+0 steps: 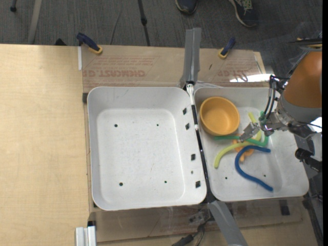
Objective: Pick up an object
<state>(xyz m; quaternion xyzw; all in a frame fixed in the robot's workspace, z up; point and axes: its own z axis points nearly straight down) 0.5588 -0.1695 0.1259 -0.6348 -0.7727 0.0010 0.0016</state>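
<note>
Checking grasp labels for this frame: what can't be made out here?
- Gripper, camera view: too small and cluttered to tell whether it grips anything.
- Objects under it, beside the green strip and blue strip: overlapping, blurred, count unclear.
- Arm: cut off by the right edge.
</note>
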